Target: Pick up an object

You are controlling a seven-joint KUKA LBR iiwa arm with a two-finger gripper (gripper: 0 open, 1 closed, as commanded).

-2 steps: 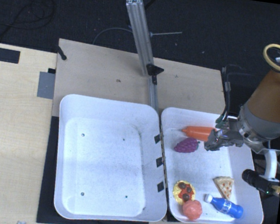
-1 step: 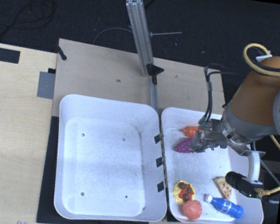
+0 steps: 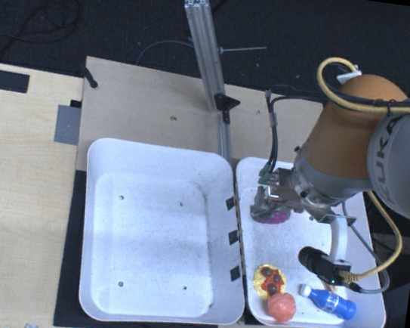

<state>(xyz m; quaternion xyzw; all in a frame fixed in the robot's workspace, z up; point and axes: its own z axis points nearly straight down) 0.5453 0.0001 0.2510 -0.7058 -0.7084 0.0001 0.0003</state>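
My gripper (image 3: 267, 205) reaches down into the right bin (image 3: 296, 246) near its far left part. A purple object (image 3: 273, 216) lies right under and beside the fingertips, touching them; whether it sits between them I cannot tell. Nearer the front of the same bin lie a yellow and red toy (image 3: 269, 279), a pink-red ball (image 3: 282, 306) and a small blue bottle with a white cap (image 3: 330, 302).
The left bin (image 3: 153, 232) stands beside the right one, joined by black clips along the shared rim. A slanted aluminium bar (image 3: 209, 57) rises behind the bins. The arm's orange and grey wrist (image 3: 350, 135) hangs over the right bin's far side.
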